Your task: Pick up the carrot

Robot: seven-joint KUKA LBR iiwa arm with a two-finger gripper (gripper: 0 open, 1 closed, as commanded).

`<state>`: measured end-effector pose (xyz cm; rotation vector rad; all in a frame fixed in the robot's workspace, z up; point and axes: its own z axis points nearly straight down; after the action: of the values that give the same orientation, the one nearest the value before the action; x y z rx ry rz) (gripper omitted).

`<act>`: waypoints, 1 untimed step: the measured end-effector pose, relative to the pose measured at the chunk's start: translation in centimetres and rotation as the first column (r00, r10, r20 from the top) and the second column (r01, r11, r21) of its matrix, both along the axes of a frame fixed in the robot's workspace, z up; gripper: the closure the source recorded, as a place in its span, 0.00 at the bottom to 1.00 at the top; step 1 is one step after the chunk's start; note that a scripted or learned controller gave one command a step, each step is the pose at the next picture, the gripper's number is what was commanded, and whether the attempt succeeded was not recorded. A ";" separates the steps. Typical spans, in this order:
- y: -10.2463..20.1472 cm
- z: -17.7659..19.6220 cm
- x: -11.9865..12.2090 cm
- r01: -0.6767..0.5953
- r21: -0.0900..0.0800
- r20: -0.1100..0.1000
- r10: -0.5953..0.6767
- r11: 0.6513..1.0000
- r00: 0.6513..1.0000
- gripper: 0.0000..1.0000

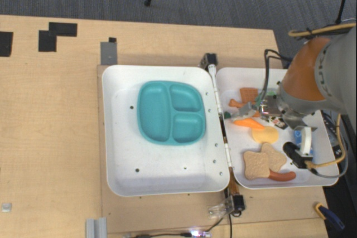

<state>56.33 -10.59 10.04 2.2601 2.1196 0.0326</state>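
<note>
The carrot [249,124] is a small orange cone lying in the right bin [230,160], near the bin's left wall, with its tip pointing left. My gripper [268,112] hangs low over the bin just right of and above the carrot's thick end, close to it or touching it. The grey arm with its orange band [304,75] comes in from the right and hides the bin's far right part.
The right bin also holds an orange-brown piece [247,95], a yellow piece [265,135], two bread slices [262,163], a red sausage [282,176] and a blue-white object [304,140]. A teal divided plate [170,112] lies in the left bin [122,175].
</note>
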 end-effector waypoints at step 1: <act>1.9 -1.1 -1.8 0.052 0.010 -0.026 -0.052 0.999 0.998 0.00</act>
<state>54.53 -8.68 8.98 2.3324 2.0766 0.0131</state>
